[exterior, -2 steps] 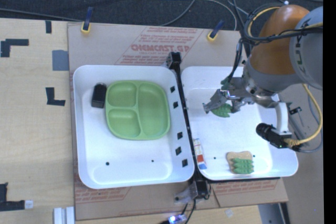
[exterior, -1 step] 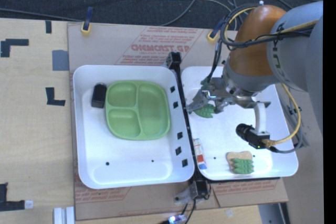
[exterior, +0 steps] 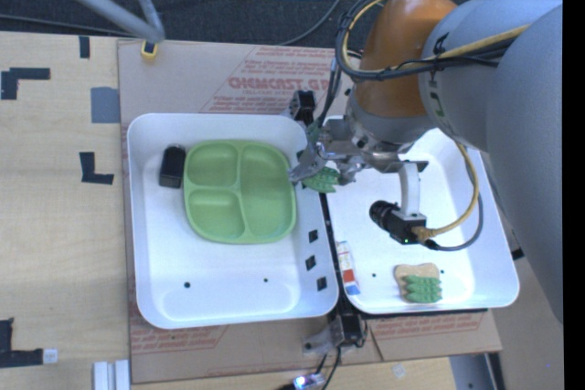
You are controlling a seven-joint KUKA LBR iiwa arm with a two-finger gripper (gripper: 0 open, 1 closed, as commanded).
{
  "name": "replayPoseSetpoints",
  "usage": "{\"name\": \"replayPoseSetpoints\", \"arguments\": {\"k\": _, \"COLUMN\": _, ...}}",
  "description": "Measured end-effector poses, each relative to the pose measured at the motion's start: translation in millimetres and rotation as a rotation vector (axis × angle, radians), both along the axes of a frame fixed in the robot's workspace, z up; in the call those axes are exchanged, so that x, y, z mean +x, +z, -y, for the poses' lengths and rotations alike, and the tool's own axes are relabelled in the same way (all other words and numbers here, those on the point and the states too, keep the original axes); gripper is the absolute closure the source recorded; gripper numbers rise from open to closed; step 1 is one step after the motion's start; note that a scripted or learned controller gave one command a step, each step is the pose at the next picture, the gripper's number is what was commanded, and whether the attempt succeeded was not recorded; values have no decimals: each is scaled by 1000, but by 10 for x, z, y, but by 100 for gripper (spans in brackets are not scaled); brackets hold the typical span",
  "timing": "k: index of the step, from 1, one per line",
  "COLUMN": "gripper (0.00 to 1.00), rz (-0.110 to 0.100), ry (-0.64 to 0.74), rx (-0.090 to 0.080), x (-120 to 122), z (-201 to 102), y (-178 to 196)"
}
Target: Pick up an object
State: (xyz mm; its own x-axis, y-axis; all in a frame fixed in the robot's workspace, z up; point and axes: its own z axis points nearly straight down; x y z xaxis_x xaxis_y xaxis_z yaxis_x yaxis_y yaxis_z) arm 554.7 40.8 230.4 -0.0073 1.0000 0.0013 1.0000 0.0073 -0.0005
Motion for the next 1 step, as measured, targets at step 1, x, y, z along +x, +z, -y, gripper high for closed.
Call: {"name": "replayPoseSetpoints", "arguments": {"k": 1, "gripper": 100, "rz": 0, "ry": 0, "rx": 0, "x": 203, "z": -545, "y": -5}}
